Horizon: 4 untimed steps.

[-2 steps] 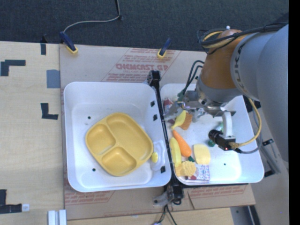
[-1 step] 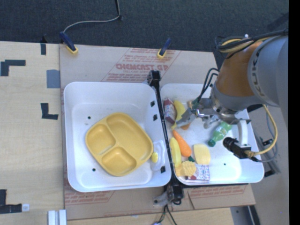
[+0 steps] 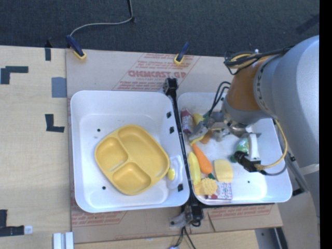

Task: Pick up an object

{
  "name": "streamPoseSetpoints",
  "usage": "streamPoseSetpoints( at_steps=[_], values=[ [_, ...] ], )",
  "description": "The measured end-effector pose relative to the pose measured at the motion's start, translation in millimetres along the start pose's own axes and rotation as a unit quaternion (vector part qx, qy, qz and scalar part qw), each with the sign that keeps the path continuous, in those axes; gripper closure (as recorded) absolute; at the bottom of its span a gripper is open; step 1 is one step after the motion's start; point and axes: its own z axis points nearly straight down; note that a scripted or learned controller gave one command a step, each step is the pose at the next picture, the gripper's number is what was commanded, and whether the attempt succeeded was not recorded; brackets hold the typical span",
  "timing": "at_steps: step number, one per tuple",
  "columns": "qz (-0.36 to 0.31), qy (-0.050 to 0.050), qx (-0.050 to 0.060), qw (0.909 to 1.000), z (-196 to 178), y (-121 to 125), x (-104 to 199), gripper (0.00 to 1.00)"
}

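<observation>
The right bin (image 3: 259, 191) holds several small toy foods: an orange carrot (image 3: 203, 160), a yellow banana-like piece (image 3: 193, 166), a pale yellow block (image 3: 223, 170), a yellow corn-like piece (image 3: 208, 186) on a printed card (image 3: 224, 191), and a green-and-white item (image 3: 244, 147). My gripper (image 3: 206, 129) is low in the bin's upper left part, above the carrot, among small yellow and grey pieces (image 3: 196, 120). The grey arm with its orange band (image 3: 244, 90) reaches in from the right.
The left bin (image 3: 83, 113) holds a yellow divided plate (image 3: 132, 158) and a small yellow piece (image 3: 170, 174) by the divider. Cables loop around the wrist. Yellow clamps (image 3: 76, 48) (image 3: 181, 53) pin the cardboard at the back.
</observation>
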Motion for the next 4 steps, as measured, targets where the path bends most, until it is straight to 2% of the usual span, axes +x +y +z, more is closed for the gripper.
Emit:
streamPoseSetpoints(
  at_steps=[1, 2, 3, 4],
  values=[
    [0.000, 0.000, 0.001, 1.0000, 0.8, 36.0, -3.7, 0.00],
    [-0.001, 0.000, 0.002, 1.0000, -25.3, 74.3, -21.1, 0.00],
    [0.000, 0.000, 0.001, 1.0000, -0.4, 11.6, -39.1, 0.00],
    [-0.001, 0.000, 0.000, 1.0000, 0.6, 32.5, -2.0, 0.00]
  ],
)
